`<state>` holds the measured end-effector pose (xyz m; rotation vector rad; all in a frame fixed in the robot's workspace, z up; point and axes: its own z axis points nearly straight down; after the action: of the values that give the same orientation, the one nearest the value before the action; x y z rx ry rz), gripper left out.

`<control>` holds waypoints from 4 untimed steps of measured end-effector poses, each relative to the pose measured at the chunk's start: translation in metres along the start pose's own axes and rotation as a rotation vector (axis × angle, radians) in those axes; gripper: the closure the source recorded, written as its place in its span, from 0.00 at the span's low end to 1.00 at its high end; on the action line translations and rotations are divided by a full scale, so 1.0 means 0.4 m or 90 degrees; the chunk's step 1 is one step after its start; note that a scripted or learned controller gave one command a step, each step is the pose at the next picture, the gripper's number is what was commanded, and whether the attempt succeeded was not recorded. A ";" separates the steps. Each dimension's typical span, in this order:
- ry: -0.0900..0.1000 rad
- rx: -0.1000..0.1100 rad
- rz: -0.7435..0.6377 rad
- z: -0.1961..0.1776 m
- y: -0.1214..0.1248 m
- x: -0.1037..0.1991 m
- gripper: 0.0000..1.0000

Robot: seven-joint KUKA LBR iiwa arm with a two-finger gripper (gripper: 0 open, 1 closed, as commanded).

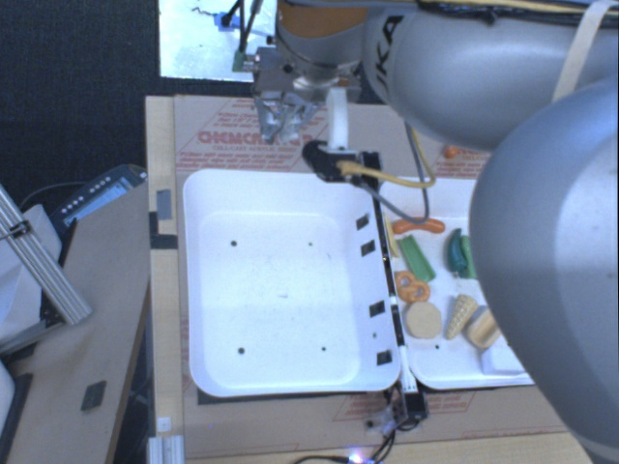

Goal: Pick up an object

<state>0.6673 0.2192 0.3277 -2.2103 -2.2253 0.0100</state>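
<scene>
Now the gripper (283, 124) hangs up high, past the far edge of the left bin (208, 288), and nothing is in it. It should swing over to the right bin (440, 370), where the toy food (423, 319) lies, and drop straight down on one piece. I cannot tell how wide it is.

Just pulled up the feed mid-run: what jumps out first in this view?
The big grey arm fills the upper right, its gripper hanging past the far edge of the left bin, above the cardboard. The toy food sits in the right bin: a carrot, a green stick, a round cracker and a corn cob.
</scene>
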 end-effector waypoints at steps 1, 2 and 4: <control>0.003 -0.010 0.000 -0.182 0.003 0.040 1.00; 0.005 -0.017 0.000 -0.547 -0.044 0.036 1.00; 0.000 0.000 -0.001 -0.278 -0.017 -0.002 1.00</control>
<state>0.6614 0.2185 0.4388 -2.2091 -2.2259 0.0091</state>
